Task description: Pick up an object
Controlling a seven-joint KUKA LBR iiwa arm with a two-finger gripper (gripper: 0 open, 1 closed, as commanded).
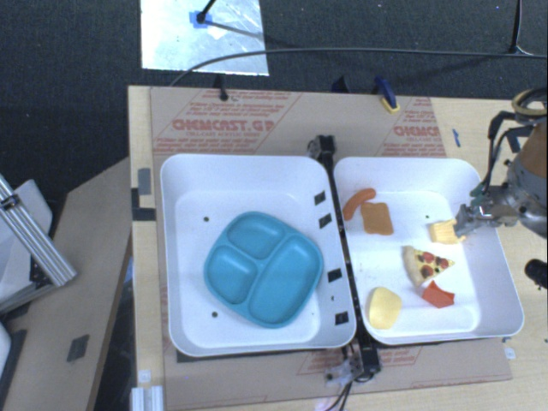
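The arm enters at the frame's right edge, largely cut off, its gripper [469, 221] low over the right bin [492, 255] and touching a yellow cheese wedge [443, 230] at right-centre. Whether the claw pinches it cannot be told.

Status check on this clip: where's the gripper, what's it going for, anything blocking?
Gripper low at right bin's far edge. Touching yellow cheese wedge; grasp unconfirmed. Pizza slice close by, not blocking.
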